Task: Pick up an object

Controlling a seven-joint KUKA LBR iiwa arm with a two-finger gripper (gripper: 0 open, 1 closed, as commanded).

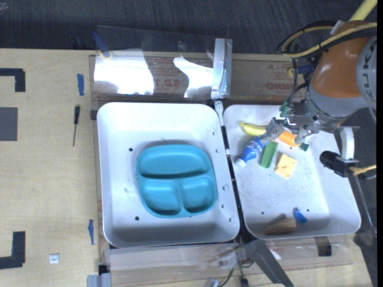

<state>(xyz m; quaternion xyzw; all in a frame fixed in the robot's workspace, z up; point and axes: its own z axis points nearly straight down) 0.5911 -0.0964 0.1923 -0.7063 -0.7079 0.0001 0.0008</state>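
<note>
My gripper (290,134) hangs low over the back of the right bin (317,211), open, its fingers spread to either side of a small orange piece (288,139). Just left of it lie a green block (267,154), a blue bottle (252,152) and a yellow banana (251,128). A yellow wedge with holes (285,165) sits just below the gripper. Near the bin's front edge are a brown piece (280,225) and a small blue item (299,216).
The left bin (114,160) holds a blue divided plate (176,179). A metal divider (221,70) and a clear panel stand behind the bins. Cables and the arm's orange band (338,70) crowd the back right corner.
</note>
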